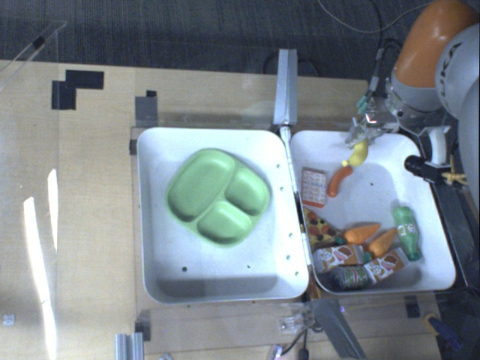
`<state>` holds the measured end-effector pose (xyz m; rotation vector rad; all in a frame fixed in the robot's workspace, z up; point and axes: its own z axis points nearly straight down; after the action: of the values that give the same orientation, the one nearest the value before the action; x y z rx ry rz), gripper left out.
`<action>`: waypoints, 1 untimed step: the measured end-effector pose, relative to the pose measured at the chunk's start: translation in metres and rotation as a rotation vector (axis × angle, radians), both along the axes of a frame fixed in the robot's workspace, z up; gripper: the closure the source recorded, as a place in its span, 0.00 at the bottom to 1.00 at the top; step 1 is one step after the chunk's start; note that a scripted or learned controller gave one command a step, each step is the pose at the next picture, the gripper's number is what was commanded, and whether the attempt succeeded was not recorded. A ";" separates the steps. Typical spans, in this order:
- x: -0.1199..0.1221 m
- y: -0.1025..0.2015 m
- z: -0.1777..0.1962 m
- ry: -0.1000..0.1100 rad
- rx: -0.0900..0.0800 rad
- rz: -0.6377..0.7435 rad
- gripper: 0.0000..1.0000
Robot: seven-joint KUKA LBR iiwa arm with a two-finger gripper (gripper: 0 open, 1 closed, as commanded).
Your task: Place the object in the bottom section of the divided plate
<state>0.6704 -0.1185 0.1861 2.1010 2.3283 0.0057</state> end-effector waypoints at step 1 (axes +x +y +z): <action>-0.049 0.080 0.000 0.001 0.002 -0.064 1.00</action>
<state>0.6213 -0.0386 0.1859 2.1754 2.2619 0.0063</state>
